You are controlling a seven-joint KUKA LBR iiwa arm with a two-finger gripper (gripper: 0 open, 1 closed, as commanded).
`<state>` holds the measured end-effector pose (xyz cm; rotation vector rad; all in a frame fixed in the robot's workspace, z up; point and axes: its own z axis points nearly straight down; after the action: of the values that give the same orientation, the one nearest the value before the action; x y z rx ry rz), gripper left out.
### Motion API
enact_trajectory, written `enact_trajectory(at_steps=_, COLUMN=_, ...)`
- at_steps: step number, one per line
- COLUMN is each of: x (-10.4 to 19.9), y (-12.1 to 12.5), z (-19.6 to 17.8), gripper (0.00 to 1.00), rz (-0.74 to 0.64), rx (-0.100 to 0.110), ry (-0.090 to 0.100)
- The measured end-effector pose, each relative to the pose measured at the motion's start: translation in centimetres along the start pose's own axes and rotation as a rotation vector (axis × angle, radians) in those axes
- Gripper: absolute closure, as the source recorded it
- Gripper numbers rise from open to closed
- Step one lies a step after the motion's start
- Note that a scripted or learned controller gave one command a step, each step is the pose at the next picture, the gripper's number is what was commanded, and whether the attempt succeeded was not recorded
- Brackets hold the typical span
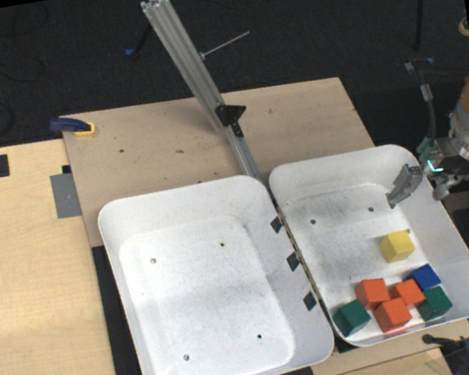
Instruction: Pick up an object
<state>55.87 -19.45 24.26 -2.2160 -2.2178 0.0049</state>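
Blocks: a loose cluster in the right bin (340, 174), near its front right corner — no one block singled out by the gripper.
Yellow block (397, 245): one, set apart from the others, toward the middle of the right bin's right half.
Orange blocks: three — one at the cluster's left (372, 291), one to its right (407, 292), one in front (392, 314), all close together or touching.
Green blocks: two — one at the cluster's left end (352, 317), one at its right end (435, 306), near the bin's front rim.
Blue block (425, 276): one, behind the right green block.
Gripper (405, 183): over the right bin's far right part, just inside the right rim, well apart from the cluster and behind the yellow block; nothing seen between its fingers, and whether they are spread or closed I cannot tell.
Open room: the right bin's back and left parts are bare floor; the cluster crowds the front right rim.
Left bin (132, 218): one, white, side by side with the right bin, their rims meeting along the middle.
Metal rail (191, 64): slanting down toward the bins' shared back edge.
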Motion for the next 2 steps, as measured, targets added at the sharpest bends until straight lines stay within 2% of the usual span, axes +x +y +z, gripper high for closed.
enact_trajectory(at_steps=1, x=0.0, y=0.1, z=-0.2, gripper=0.0, rz=0.0, rx=-0.004, ry=-0.001)
enact_trajectory(at_steps=2, x=-0.1, y=1.0, z=4.9, gripper=0.0, rz=0.001, rx=0.001, ry=0.0)
